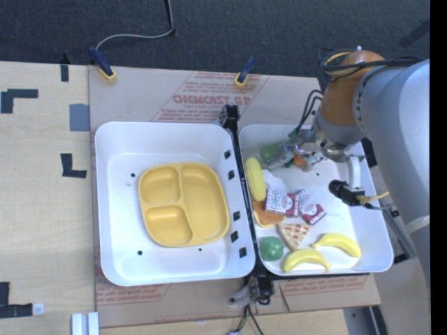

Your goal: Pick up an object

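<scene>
With my gripper (297,155) low over the green leafy toy (272,152), grip state unclear, I should centre before closing.

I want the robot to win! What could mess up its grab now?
1. The toy food in the right bin is crowded: the corn, packets and waffle slice touch or overlap, so it might nudge neighbours.
2. The end effector sits among small items near a green piece, so it could catch the wrong thing, or nothing.
</scene>
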Tool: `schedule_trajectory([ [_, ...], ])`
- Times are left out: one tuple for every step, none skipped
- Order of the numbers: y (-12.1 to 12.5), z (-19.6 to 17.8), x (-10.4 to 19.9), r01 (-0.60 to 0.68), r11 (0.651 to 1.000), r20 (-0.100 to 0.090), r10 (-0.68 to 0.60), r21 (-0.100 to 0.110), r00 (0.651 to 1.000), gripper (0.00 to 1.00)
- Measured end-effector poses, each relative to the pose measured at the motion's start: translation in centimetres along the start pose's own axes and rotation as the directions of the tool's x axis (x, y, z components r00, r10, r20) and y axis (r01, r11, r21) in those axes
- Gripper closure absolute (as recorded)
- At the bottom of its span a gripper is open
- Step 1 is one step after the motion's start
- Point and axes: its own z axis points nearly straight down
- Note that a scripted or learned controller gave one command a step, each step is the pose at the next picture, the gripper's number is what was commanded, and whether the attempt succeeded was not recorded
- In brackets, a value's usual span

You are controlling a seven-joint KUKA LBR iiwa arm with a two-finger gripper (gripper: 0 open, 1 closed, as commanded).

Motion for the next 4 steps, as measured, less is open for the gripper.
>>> schedule_trajectory([
  [0.0, -1.0, -0.1, 0.001, 1.000, 0.002, -0.001, 0.001, 1.000, 1.00],
  [0.0, -1.0, -0.1, 0.001, 1.000, 0.002, -0.001, 0.001, 1.000, 0.00],
  [1.9, 0.6, -4.3, 0.009, 0.999, -0.017, -0.008, 0.047, 1.000, 0.00],
  [2.0, -0.5, -4.7, 0.004, 0.999, -0.003, -0.004, 0.039, 1.000, 1.00],
])
